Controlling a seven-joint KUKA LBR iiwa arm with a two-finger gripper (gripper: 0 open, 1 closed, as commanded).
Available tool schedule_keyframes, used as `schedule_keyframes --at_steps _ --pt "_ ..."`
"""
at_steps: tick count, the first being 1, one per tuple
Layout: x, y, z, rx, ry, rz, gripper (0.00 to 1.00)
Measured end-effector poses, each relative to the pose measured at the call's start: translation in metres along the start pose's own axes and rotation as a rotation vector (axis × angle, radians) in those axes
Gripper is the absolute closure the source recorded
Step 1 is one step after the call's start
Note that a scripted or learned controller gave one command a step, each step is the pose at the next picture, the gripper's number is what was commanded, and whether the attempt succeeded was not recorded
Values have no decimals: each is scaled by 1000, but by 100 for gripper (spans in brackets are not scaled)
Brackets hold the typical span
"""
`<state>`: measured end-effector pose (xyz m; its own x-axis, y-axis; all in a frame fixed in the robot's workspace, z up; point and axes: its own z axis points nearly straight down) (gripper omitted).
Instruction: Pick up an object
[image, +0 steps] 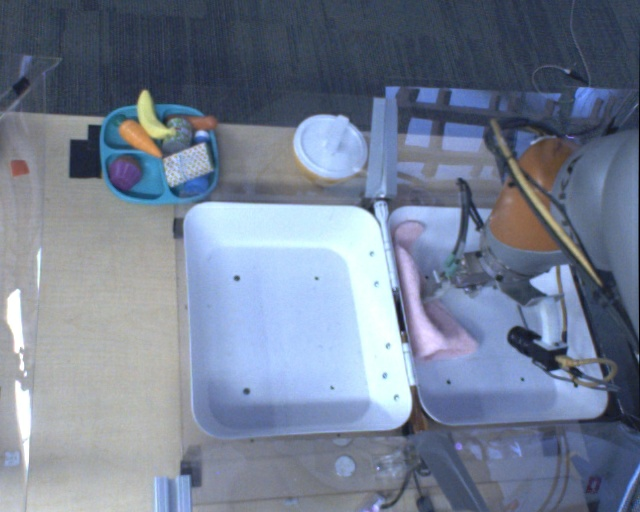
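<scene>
The gripper (447, 272) hung over the right bin (500, 395), just right of a pink cloth (425, 310); whether it was spread or pressed together could not be told.

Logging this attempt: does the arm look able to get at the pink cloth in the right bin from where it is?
Probably yes. The pink cloth lies along the left wall of the right bin, uncovered, and the claw hangs just beside it. The bin wall close behind the cloth could crowd a grasp.
</scene>
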<state>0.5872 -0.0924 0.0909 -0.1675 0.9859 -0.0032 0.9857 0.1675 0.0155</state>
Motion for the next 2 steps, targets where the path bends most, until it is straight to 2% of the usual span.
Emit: schedule_keyframes --at_steps 1,2 --pt "-8 -98 -2 -1 -2 -66 0" --pt "-28 -69 -29 12 4 -142 0"
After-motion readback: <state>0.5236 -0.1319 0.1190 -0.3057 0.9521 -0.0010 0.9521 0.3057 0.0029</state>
